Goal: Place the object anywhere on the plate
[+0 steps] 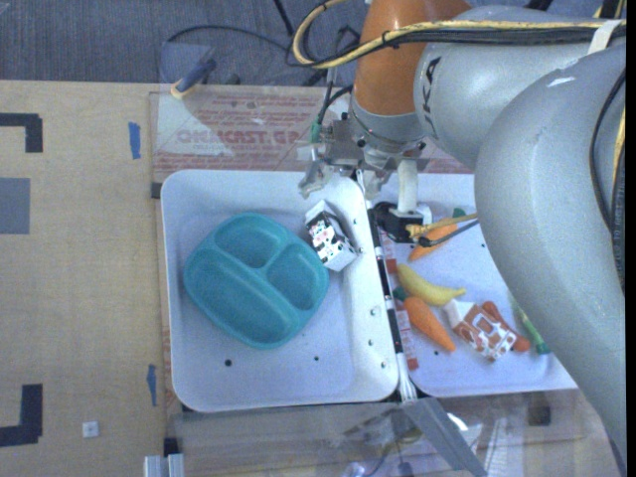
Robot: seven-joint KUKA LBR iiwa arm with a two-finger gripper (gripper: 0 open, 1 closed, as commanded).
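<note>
The grey arm (537, 137) fills the right side of the view and reaches across to the far edge of the bins, its orange band (402, 43) sitting above the wrist; the left bin (199, 366) and the right bin (497, 376) lie side by side on the bench, their inner walls touching down the middle; a teal plate (256, 278) with three compartments rests in the left bin, towards its centre and slightly tilted in the view; the gripper (333, 192) hangs over the far right corner of the left bin, and how far its fingers are parted cannot be told from here; just below it a small white box (331, 237) with black and coloured print lies on the bin floor, just beside the plate's right rim and not on it; in the right bin lie a banana (429, 287), a carrot (430, 324) near it, and a red and white carton (487, 331) just beside the carrot.
</note>
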